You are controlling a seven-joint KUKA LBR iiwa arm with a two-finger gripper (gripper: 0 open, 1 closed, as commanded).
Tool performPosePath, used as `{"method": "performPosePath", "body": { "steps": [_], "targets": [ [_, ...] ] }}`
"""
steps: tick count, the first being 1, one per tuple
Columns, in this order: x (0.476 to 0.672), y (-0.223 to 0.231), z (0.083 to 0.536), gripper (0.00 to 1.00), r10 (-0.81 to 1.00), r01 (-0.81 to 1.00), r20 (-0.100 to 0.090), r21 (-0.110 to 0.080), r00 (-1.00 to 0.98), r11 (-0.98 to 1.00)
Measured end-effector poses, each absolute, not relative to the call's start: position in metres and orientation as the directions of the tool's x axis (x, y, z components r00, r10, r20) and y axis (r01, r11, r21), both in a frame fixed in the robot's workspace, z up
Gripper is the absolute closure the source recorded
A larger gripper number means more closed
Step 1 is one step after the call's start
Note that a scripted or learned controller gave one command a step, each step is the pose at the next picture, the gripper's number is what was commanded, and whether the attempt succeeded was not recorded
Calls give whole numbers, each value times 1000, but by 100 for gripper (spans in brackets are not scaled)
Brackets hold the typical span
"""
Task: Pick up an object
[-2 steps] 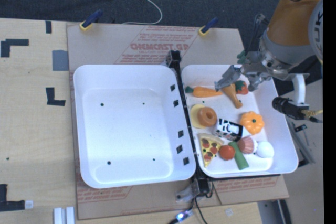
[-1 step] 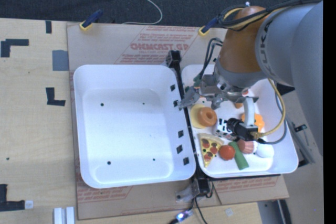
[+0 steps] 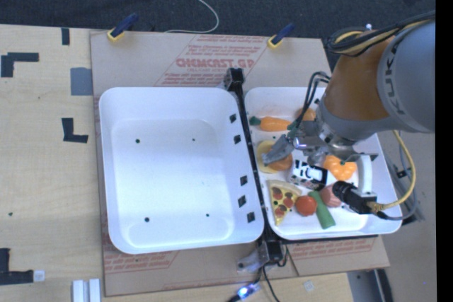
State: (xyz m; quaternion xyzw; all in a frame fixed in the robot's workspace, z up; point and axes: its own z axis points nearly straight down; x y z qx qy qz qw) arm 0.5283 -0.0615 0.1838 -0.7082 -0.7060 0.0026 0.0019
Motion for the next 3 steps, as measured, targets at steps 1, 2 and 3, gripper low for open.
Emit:
{"method": "performPosePath", "body": {
  "steps": [1, 2, 3],
  "targets": [
    [601, -54, 184, 0, 1000, 1000, 0, 3, -4, 4],
    [574, 5, 184, 0, 1000, 1000, 2, -4, -6, 7],
    [585, 35, 184, 0, 1000, 1000, 1, -2, -5, 5]
  ]
}}
